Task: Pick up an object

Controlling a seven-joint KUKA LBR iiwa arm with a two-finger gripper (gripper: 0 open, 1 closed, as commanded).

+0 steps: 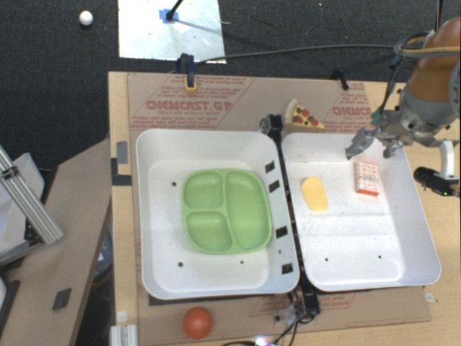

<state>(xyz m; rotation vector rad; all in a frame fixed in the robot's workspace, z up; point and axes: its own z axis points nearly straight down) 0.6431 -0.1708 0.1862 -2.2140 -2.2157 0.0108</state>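
Nearest the camera, an orange ball [197,322] sits on the bench's brown board [216,96], just outside the front wall of the left bin [155,215]. That bin holds a green divided plate [227,210] lying flat near its middle, with three compartments showing. Just beside it to the right, and meeting it along a dark seam, is the right bin [403,265], whose front half is bare white floor. Farther back in that bin lie two small things, apart from each other: a yellow block [314,194] toward the left side, and a pink-and-white packet [366,178] toward the right, lying flat.

Beyond the packet, over the bin's back right part, hangs the gripper [372,144]. Its two grey fingers [357,146] are spread apart with nothing between them, and they sit above and behind the packet, not touching it. The arm [432,78], grey with its orange band, rises from there toward the right edge.

Farther back again, on the board behind the seam between the bins, rests a toy pizza slice [303,114]. A blue and yellow clamp [188,71] grips the board's far edge, and behind it lies a pale sheet [169,20] on the dark floor, with a small white ball [86,18] to its left.
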